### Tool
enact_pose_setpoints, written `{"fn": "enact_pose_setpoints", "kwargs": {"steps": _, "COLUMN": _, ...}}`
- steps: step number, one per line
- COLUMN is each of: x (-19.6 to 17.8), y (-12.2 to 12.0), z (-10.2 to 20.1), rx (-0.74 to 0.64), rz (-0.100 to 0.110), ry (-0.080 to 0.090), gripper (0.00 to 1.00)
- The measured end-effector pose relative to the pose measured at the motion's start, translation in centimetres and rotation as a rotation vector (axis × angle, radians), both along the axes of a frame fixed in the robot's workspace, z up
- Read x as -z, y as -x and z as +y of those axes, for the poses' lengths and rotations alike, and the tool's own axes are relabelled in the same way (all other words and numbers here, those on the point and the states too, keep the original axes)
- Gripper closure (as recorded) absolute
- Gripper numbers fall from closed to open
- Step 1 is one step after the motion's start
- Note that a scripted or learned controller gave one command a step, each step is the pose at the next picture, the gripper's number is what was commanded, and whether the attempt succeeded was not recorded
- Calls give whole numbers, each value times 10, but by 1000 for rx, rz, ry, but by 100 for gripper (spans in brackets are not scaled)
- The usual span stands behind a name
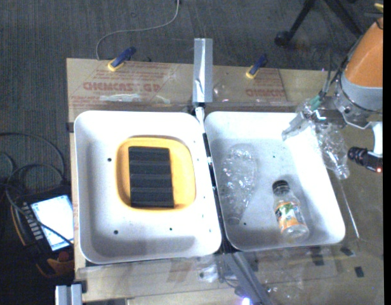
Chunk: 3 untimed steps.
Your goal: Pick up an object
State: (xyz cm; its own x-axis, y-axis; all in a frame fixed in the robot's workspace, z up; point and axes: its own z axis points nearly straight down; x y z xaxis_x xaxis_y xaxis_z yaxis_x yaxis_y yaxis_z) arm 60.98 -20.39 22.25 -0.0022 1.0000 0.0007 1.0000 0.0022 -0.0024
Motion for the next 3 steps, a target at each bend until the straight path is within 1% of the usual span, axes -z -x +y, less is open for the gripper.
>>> {"fn": "enact_pose_setpoints", "kwargs": {"steps": 1, "x": 125, "y": 16, "z": -10, "rx": -168, "rz": -7, "ry": -3, "gripper": 0}}
{"fn": "enact_pose_setpoints", "kwargs": {"steps": 2, "x": 130, "y": 66, "z": 3, "rx": -214, "rz": -19, "ry": 8, "gripper": 0}}
{"fn": "enact_pose_setpoints", "kwargs": {"steps": 3, "x": 121, "y": 65, "z": 4, "rx": -215, "rz": -20, "ry": 7, "gripper": 100}}
